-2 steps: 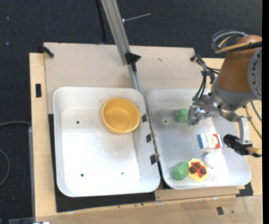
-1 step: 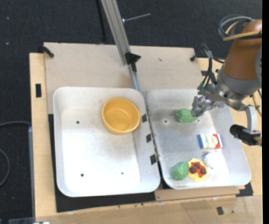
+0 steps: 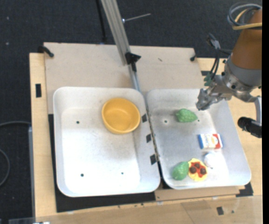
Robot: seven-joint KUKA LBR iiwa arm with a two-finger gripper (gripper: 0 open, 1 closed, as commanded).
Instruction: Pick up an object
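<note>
The right bin [image 3: 171, 139] holds a green lumpy object [image 3: 186, 115] near its back. Further forward lie a small white box with red and blue print [image 3: 210, 141], a whitish round piece [image 3: 210, 159], a second green lump [image 3: 181, 171] and a yellow item with red and dark spots [image 3: 198, 169]. My gripper [image 3: 202, 103] hangs over the bin's back right part, just right of and above the upper green lump, with nothing visibly between its fingers.
A yellow bowl [image 3: 120, 115] sits in the left bin [image 3: 78, 148] near its back right corner. A slanted metal pole [image 3: 117, 27] rises from the bench behind the bins. The grey arm with its orange band [image 3: 247, 45] fills the upper right.
</note>
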